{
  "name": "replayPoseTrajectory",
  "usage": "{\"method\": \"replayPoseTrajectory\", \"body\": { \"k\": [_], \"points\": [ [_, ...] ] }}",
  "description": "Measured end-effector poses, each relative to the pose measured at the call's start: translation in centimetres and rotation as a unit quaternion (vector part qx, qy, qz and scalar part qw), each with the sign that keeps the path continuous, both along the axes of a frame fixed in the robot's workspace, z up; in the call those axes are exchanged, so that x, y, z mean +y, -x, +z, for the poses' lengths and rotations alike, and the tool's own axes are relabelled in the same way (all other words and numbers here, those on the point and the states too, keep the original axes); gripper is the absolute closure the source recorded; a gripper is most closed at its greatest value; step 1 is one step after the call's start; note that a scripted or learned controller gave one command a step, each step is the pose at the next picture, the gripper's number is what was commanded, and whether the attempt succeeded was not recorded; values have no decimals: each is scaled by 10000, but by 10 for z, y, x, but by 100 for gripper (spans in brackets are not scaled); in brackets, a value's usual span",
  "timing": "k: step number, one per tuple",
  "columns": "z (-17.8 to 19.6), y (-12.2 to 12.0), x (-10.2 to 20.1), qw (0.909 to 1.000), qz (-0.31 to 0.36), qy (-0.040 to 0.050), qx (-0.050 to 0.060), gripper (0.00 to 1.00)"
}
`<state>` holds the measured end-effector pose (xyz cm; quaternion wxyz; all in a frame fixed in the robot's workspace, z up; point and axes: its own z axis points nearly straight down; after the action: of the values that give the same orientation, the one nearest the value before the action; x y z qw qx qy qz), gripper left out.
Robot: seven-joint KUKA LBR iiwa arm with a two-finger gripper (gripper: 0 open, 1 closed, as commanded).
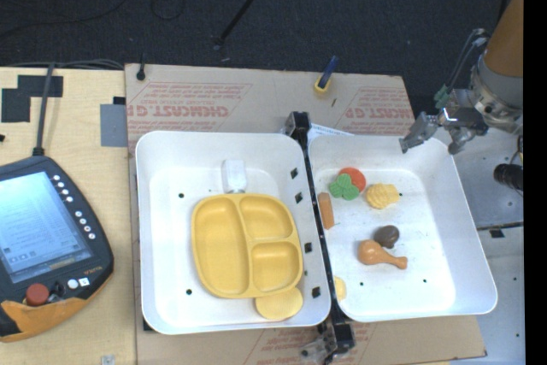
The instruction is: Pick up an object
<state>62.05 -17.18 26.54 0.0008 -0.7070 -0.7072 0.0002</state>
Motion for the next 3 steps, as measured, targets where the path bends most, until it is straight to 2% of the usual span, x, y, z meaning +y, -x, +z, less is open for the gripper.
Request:
{"method": "replayPoseTrajectory", "body": {
  "k": [1, 2, 3],
  "points": [
    [-149, 36, 61, 10000, 10, -33, 90, 0],
    [-75, 74, 185, 10000, 53, -28, -6, 0],
    [-79, 136, 199, 10000, -17, -5, 39, 0]
  ]
}}
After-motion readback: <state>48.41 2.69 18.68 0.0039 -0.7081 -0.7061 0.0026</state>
